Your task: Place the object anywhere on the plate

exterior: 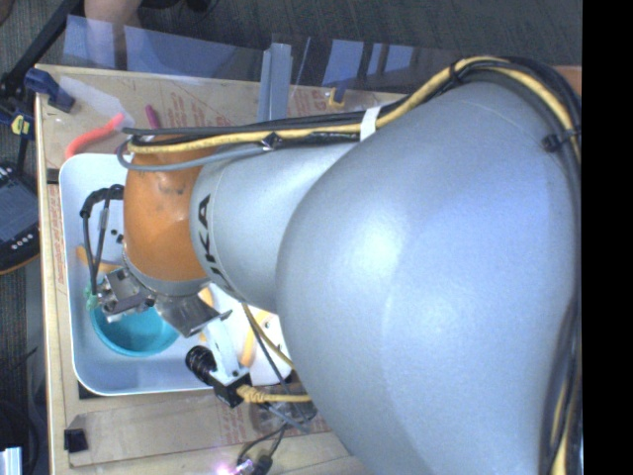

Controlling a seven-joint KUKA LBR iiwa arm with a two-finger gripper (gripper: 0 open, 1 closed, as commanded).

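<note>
Grey metal covers most of the camera view: the big arm (415, 265) reaches in from the right and hides much of the counter (148, 433). An orange band (163, 221) sits near its wrist, and black and yellow cables (247, 139) run along its top.

Under the wrist lies a white bin (84, 369) on the left side. A blue, round thing (138, 332) rests in the lower part of that bin. It looks like the plate, but part of it is hidden, so this is a guess. The tool (114, 300) hangs just over the blue plate, at its upper edge. The wrist blocks the tip, so nobody can tell if the tool is spread, pressed together, or pinching something.

A small orange bit (83, 254) lies near the bin's left wall. It may be the object, but it is too small to be sure.

No object can be seen lying on the plate, so the task looks not finished. The object must yet end up resting on the blue plate.
</note>
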